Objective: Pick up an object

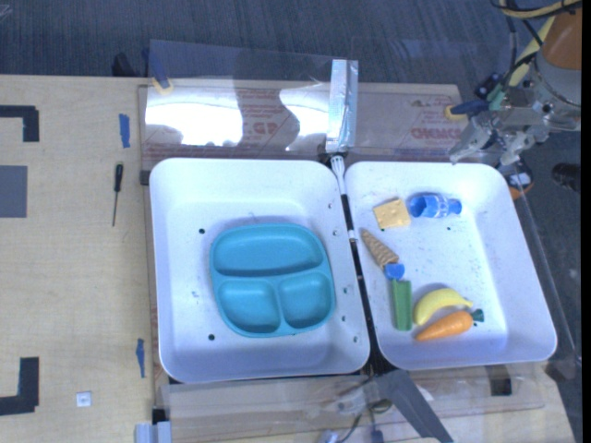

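1. Two white bins sit side by side on the bench; the left bin (pixel 175 247) holds a teal divided tray (pixel 271 278).
2. Right bin (pixel 526 284) holds the candidates: blue bottle (pixel 432 205), yellow block (pixel 391 214), cone (pixel 378 245), green marker (pixel 401 299), banana (pixel 438 303), carrot (pixel 445 326).
3. Gripper (pixel 494 141) hovers off this bin's far right corner, apparently before descent; jaw state: cannot tell.

Red lettering on the cardboard strip (pixel 406 123) behind the two bins, too blurred and glare-washed to read; more red marks under the clear plastic sheet (pixel 235 109) at left, likewise illegible. Label on the small blue bottle (pixel 429 205) too small to make out. No legible text, brand or number anywhere else on the table (pixel 65 275).
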`<state>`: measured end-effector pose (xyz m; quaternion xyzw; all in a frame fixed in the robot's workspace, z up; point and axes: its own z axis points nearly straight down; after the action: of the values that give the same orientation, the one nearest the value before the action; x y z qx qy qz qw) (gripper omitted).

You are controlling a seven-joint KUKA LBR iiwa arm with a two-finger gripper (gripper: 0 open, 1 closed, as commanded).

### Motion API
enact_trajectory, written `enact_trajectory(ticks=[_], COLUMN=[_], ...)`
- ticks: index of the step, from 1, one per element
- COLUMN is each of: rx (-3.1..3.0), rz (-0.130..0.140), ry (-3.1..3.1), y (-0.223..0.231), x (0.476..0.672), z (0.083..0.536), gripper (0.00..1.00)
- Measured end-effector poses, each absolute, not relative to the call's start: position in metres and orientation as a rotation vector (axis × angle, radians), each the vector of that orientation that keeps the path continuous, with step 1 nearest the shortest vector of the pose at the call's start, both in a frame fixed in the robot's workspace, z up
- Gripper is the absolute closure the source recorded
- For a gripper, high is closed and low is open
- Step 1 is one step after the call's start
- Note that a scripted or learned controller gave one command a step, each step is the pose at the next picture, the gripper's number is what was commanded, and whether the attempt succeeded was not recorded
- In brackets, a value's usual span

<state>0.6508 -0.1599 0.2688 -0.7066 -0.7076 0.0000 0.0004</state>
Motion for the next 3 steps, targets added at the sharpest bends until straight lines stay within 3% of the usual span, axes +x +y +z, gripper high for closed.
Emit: enact_trajectory(ticks=[1, 2, 3], rx=[-2.428, -2.384, -2.368], rz=[0.011, -0.005, 0.014], ry=[-1.978, -2.054, -2.039], y=[-0.152, -0.152, -0.158], x=[0.664, 0.646, 0.664], z=[0.139, 0.097, 0.085], gripper=[0.0, 0.0, 0.0])
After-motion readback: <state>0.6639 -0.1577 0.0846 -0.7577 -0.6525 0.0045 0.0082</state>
